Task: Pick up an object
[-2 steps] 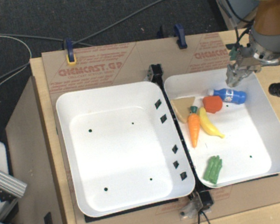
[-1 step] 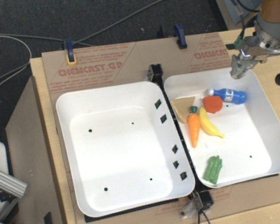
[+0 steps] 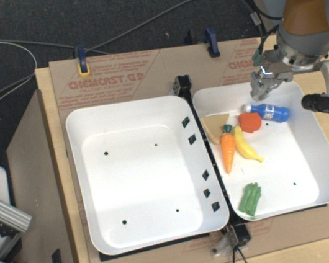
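The right bin (image 3: 319,151) holds a blue bottle (image 3: 271,112) lying on its side, an orange-red round piece (image 3: 250,122) beside it, a carrot (image 3: 227,149), a yellow banana (image 3: 247,149) and a green vegetable (image 3: 250,199) near the front. A tan wedge (image 3: 214,126) lies by the divider. My gripper (image 3: 264,90) hangs over the back of the right bin, just above and behind the blue bottle. Nothing shows between its tips.
The left bin (image 3: 90,172) sits beside the right one, with black clips (image 3: 197,153) along the shared wall. Clamps (image 3: 82,59) hold the cardboard base at the back. A black fitting (image 3: 323,102) juts in at the right edge.
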Tool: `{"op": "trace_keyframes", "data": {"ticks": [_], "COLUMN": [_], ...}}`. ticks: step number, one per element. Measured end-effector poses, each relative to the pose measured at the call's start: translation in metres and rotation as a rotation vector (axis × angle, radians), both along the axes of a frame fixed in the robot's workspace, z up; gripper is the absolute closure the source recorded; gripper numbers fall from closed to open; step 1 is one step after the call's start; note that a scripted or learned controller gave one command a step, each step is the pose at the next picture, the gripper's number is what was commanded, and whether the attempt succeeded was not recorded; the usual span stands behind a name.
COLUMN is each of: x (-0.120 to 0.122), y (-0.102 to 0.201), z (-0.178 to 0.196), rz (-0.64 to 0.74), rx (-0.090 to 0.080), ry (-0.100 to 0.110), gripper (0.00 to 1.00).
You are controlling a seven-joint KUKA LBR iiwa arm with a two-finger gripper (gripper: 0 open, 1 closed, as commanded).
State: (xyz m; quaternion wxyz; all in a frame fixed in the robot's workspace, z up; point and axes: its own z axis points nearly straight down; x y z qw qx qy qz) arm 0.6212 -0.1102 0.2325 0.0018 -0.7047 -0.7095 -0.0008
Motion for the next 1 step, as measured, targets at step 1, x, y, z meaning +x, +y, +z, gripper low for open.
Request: {"op": "trace_keyframes", "data": {"ticks": [1], "x": [-0.0098], "y": [0.0526], "z": [-0.0111], "rz": [-0.001], "rx": [0.0], "ry": [0.002], "gripper": [1.0]}}
